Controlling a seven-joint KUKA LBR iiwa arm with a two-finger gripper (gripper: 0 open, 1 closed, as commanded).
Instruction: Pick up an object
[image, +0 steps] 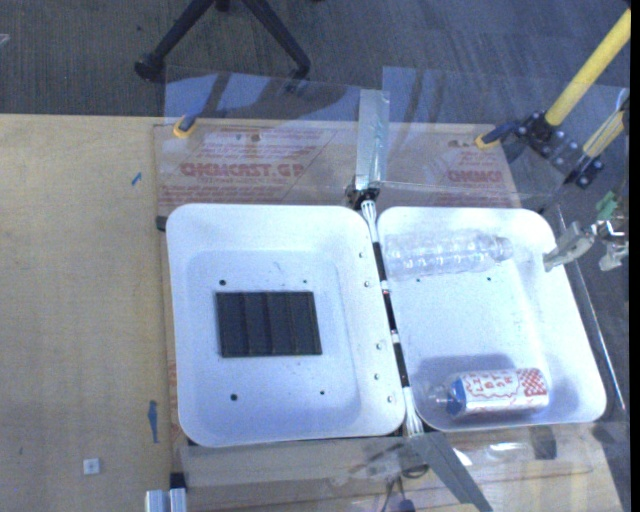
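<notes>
Clear crinkled plastic bottle (447, 253) lies along the right bin's (575, 330) far wall; a red-patterned can (495, 390) lies near its front. Dark ribbed slab (269, 323), perhaps foam, sits in the left bin (190, 300).

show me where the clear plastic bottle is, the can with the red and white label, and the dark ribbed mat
clear plastic bottle (447, 252): camera view, mid-body.
can (495, 390): camera view, middle of its label.
dark ribbed mat (268, 323): camera view, centre of its top face.
</notes>
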